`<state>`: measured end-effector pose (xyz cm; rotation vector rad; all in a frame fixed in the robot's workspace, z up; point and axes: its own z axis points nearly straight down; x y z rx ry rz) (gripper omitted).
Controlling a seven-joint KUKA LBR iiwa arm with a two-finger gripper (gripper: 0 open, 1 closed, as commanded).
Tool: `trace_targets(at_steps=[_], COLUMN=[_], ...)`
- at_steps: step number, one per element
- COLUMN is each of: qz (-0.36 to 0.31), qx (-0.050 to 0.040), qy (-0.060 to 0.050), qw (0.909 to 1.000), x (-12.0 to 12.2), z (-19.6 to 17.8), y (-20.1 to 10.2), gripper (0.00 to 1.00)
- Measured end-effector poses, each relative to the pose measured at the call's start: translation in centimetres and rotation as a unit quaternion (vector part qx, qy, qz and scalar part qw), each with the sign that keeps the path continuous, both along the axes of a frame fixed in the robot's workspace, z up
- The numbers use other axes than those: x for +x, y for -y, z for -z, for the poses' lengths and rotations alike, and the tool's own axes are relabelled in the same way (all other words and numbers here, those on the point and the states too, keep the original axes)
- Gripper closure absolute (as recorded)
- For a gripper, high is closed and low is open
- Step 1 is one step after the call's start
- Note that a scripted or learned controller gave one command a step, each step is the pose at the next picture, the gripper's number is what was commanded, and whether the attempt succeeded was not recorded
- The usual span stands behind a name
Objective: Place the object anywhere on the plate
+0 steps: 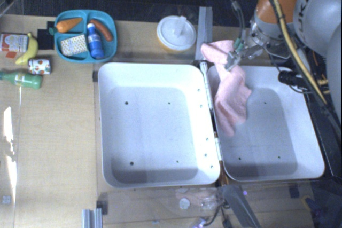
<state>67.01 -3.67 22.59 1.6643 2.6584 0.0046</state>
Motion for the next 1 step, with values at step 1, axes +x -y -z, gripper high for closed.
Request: trace_targets(at_steps=[1], qz=[-0.2], qx=[-0.0005], qy=[-0.001], qw=[0.9797], x=[-1.37], z=[0.51], y=[-5.83], gripper=[1.0])
